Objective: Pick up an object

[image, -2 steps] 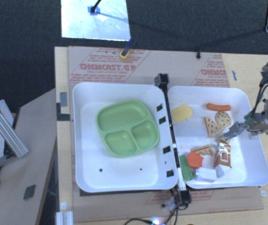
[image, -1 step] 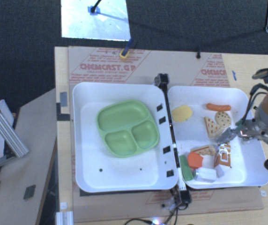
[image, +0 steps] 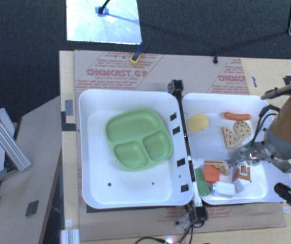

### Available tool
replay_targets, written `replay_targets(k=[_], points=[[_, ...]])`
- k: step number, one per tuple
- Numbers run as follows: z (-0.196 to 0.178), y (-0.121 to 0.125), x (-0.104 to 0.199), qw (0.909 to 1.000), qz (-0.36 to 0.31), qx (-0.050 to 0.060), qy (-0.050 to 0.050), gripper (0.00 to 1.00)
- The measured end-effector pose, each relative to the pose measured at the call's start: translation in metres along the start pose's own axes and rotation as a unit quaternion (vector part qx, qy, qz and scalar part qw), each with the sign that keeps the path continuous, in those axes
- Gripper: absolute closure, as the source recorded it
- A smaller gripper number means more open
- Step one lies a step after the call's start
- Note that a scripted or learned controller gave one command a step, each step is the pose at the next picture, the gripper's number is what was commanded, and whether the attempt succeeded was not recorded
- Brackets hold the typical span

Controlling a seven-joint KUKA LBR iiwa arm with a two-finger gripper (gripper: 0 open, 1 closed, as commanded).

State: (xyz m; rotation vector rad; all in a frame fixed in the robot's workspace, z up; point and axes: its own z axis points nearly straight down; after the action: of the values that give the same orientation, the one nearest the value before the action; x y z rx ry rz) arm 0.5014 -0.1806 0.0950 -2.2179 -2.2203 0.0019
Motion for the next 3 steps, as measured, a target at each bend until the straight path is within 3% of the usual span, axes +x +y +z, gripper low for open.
replay_targets(k=[1, 2, 3], points=[[0.011, 0.001, 0.000, 1.0000, 0.000, -0.002, -0.001, 0.00], [-0.002, 0.002, -0.001, 1.0000, 0.000, -0.005, -0.002, 1.00], [-0.046, 0.004, -0.006, 1.0000, -0.001, -0.004, -0.002, 1.00]])
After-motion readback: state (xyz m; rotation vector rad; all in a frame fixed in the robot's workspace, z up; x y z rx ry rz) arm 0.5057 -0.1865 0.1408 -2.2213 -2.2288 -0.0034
